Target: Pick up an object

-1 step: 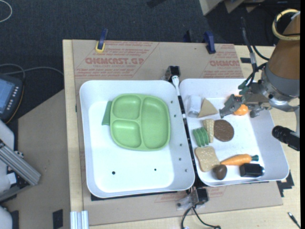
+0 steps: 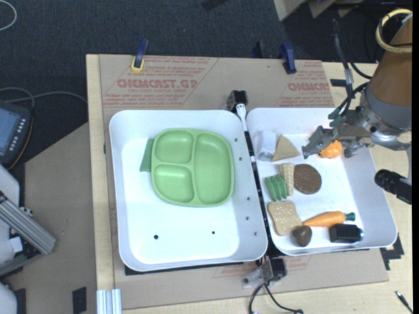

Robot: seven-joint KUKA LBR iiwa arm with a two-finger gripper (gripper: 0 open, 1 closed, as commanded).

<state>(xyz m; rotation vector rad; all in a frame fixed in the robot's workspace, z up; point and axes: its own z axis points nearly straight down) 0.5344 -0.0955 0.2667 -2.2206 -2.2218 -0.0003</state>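
- Desk (image 2: 196, 77): carries 2 white bins side by side.
- Left bin (image 2: 131, 195): contains 1 green plate (image 2: 193, 167) with 3 compartments, set toward the far half of the bin.
- Right bin (image 2: 366, 201): contains the toy food items.
- Arm (image 2: 393, 77): enters from the right, over the far right part of the right bin.
- Hand (image 2: 332, 148): positioned over the far part of the right bin, fingers spread to either side of an orange piece (image 2: 332, 150). Contact between the fingers and the piece cannot be confirmed.
- Wedge (image 2: 285, 148): tan, left of the hand, near the far left corner of the right bin.
- Brown disc (image 2: 306, 178): nearer than the hand, mid-bin.
- Cracker (image 2: 287, 174): touching the left side of the disc.
- Green piece (image 2: 276, 187): just left of the cracker.
- Toast (image 2: 283, 216): nearer than the green piece.
- Brown lump (image 2: 302, 235): at the near edge, beside the toast.
- Carrot (image 2: 327, 218): lying flat, right of the toast.
- Black block (image 2: 345, 233): just nearer than the carrot.
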